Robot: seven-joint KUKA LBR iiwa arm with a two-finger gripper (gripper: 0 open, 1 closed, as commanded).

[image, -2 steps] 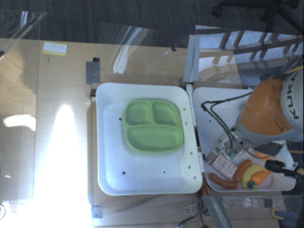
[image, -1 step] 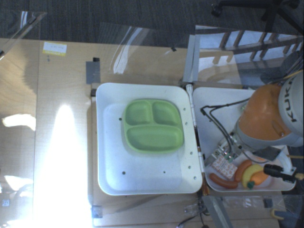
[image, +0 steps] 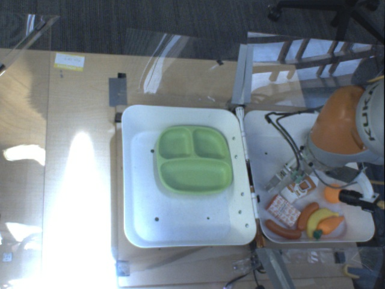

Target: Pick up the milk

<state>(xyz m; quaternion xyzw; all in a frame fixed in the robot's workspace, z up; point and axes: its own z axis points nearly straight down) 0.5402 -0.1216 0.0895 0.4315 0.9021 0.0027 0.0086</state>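
The grey two-finger gripper [image: 293,174], grip state indeterminate, stands just above the small white-and-orange milk carton [image: 301,186], which lies near the right white bin's [image: 258,161] front edge.

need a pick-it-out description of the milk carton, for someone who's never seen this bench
Go to the right-hand white bin, where the arm reaches in. Near its front the toy food lies in a cluster; the milk carton sits at the cluster's back edge, just under the arm's wrist. It is the small white box with an orange-brown label, unlike the red-checked packet and rounded fruit beside it.
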